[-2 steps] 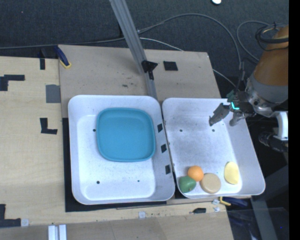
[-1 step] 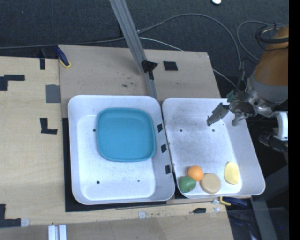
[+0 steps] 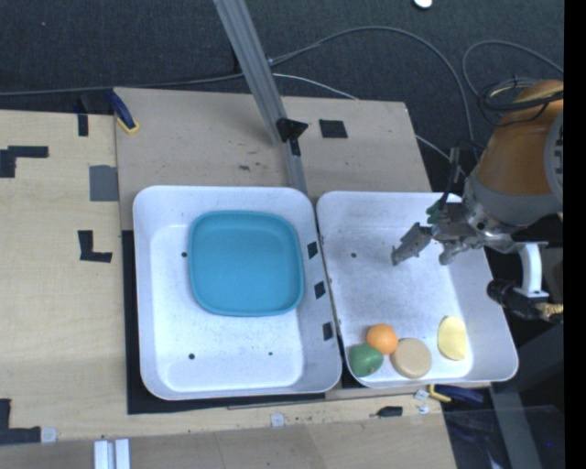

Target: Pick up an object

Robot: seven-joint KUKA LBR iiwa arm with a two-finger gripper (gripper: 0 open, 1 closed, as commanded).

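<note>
1. Objects for picking lie along the lower edge of the right bin [image 3: 366,220]: an orange ball [image 3: 382,338], a green ball [image 3: 364,360], a tan round piece [image 3: 412,357] and a yellow piece [image 3: 451,338].
2. We see the end effector [image 3: 427,247] at right centre of the frame, over that bin's upper part, fingers spread and grasping nothing.
3. We see a blue plate [image 3: 245,262] in the left bin [image 3: 160,302].

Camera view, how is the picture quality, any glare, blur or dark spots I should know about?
Camera view: lighting is soft and even, both white bins faintly bluish, no hard glare; the blue plate reads crisply; the end effector looks slightly soft, casting little shadow; the floor past the bench is dark and underexposed; a small bright hotspot clips at the top edge.
</note>
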